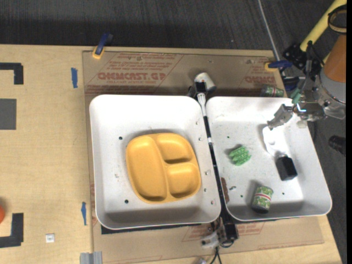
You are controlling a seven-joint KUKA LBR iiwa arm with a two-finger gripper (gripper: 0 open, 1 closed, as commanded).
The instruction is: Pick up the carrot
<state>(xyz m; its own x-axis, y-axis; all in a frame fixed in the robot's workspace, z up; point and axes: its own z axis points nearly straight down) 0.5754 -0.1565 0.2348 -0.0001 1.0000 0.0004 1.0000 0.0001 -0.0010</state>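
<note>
My gripper (pixel 279 118) hangs over the upper right part of the right bin (pixel 324 202), at the end of the grey arm with its orange band that reaches in from the right. Below it in that bin lie a green leafy piece (pixel 240 155), a black block (pixel 286 168) and a small green can (pixel 262 197). The gripper is apart from all three, with nothing seen in it. A small orange-red shape (pixel 1 214) sits on the bench at the far left edge, cut off by the frame; I cannot tell what it is.
The left bin (pixel 104 114) holds a yellow divided plate (pixel 162 166). A black divider strip (pixel 212 164) runs between the bins. Cables and clamps (pixel 294 59) crowd the back right corner. Open bench lies to the left of the bins.
</note>
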